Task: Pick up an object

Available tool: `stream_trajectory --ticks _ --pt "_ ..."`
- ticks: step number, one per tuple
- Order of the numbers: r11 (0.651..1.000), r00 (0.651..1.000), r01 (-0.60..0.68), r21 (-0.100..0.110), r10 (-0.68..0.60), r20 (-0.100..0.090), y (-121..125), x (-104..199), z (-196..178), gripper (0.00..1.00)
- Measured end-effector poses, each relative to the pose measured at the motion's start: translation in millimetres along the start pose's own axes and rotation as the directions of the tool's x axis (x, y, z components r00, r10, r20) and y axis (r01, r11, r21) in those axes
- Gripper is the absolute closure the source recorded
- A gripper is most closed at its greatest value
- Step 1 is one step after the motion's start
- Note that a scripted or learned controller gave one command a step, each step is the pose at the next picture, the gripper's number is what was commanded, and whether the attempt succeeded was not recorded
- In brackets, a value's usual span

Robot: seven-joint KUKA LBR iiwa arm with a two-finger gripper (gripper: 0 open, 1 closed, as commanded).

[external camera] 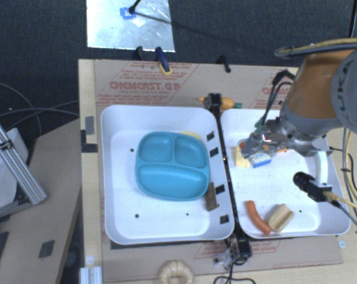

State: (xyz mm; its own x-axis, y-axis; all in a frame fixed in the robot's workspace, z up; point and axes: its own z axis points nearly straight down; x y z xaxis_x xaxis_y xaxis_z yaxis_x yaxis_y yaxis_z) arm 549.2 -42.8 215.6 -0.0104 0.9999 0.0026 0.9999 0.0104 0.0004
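Note:
My gripper (256, 145) hangs low over the back left part of the right bin (326, 218). Directly beneath it lie a small blue and white object (261, 160) and a pale yellow block (242, 159), both touching or very close to the gripper's tip. Toward the bin's front, an orange sausage-shaped piece (257, 216) lies next to a beige block (280, 217).
The left bin (116, 176) holds a blue divided plate (171, 165), with a yellowish item (191, 135) peeking out behind it and a small brown piece (211, 197) by the divider. A beige ring (177, 272) lies on the bench in front of the bins.

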Motion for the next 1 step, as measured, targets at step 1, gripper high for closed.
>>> stream_trajectory --ticks 1 --pt "1.0 1.0 -0.001 0.0 0.001 0.001 -7.4 43.7 -1.6 1.0"
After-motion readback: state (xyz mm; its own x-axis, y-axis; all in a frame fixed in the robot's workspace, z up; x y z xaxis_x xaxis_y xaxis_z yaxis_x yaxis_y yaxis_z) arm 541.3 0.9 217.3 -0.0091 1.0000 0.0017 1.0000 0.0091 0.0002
